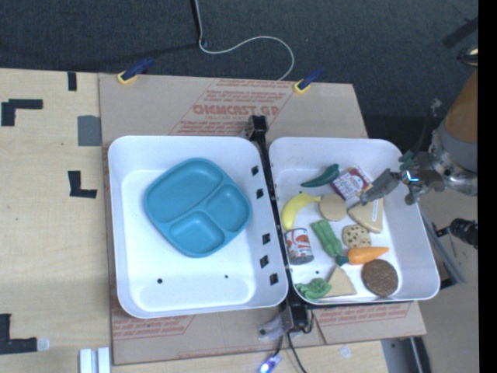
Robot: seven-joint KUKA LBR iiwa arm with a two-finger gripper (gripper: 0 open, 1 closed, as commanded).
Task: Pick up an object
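**Hand hovers over the right bin's toy food**

The hand reaches in from the right, its dark fingers slanting down toward the upper middle of the right bin. Whether the fingers are spread or closed, I cannot tell. Its tip sits over a tan wedge-shaped piece, with a small red-and-white packet just to its left.

The rest of the toy food lies close together in the same bin: a green pepper near the top, a yellow banana beside the divider, a round tan cookie, a red-labelled can, a green pickle, an orange carrot and a brown round patty near the lower right corner.

The left bin holds a blue divided plate, well apart from the hand. Both bins rest on a cardboard sheet on the tabletop.
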